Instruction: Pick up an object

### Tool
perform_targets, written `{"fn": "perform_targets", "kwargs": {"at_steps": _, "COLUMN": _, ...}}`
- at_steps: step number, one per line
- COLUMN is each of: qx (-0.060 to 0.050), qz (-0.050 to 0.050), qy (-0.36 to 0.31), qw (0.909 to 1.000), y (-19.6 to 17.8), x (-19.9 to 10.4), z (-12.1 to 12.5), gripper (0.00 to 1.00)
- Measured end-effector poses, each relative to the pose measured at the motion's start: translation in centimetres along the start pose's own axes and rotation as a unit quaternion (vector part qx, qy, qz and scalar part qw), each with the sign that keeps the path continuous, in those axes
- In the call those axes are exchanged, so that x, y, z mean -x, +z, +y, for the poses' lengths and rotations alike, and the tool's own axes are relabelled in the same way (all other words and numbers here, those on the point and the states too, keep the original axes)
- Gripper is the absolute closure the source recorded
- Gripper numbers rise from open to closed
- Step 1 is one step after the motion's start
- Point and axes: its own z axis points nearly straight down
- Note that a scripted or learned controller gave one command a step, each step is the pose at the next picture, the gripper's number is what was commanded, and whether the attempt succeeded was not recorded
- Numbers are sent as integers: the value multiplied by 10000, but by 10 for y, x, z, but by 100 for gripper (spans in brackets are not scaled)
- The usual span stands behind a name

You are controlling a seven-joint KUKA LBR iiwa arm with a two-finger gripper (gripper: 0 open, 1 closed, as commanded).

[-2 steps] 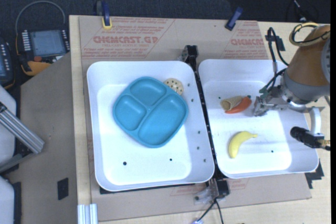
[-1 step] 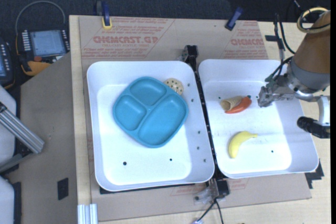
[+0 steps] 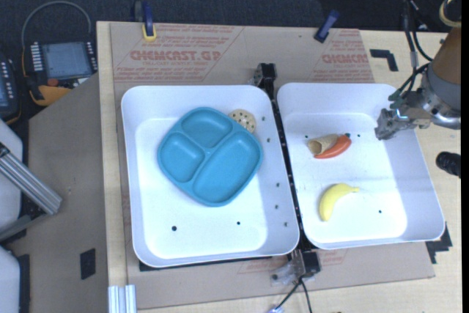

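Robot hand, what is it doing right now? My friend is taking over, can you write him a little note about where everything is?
Hand: over the right bin, near its far right side, holding nothing that I can see. Whether it is open or shut cannot be told from here.
Right bin: a carrot-like toy in the middle, a yellow banana nearer the front. Both lie on the bin floor, apart from each other and from the hand.
Left bin: a blue divided plate, with a cookie at its far edge.
Done: nothing picked up yet.
Left: bring the hand over one object, grasp it, lift.
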Motion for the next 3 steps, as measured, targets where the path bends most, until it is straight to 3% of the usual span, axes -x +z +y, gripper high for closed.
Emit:
{"fn": "perform_targets", "kwargs": {"at_steps": 1, "qx": -14, "qz": 5, "qy": -2, "qw": 10000, "y": -19, "x": 0, "z": 1, "gripper": 100}}
{"fn": "perform_targets", "kwargs": {"at_steps": 3, "qx": -31, "qz": 26, "qy": -33, "qw": 10000, "y": -7, "x": -117, "z": 27, "gripper": 100}}
